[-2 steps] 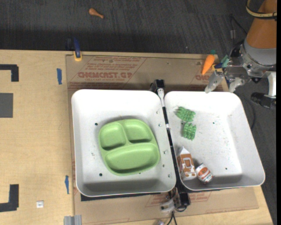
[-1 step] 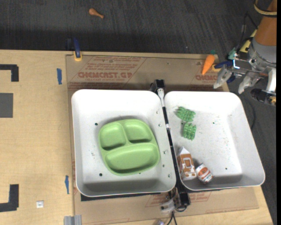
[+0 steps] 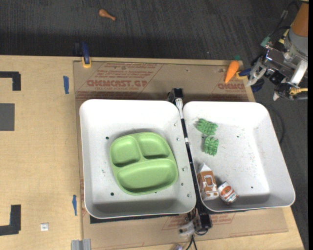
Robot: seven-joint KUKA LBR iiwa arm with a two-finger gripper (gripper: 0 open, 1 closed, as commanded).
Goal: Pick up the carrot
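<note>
Camera view, looking down on the counter [image 3: 44,161]: two white bins lie side by side; the left bin [image 3: 93,117] holds a green divided plate [image 3: 143,162]; the right bin [image 3: 264,146] holds two green leafy pieces [image 3: 208,136], a small carton [image 3: 208,182] and a small can [image 3: 227,192]. The carrot [image 3: 232,71] lies on the cardboard sheet [image 3: 122,78] beyond the right bin's far edge, outside both bins; the gripper [image 3: 257,73] hangs just right of it, at the arm's end; whether its jaws are released or clenched cannot be told. Another small orange object [image 3: 106,14] lies on the dark floor beyond.
</note>
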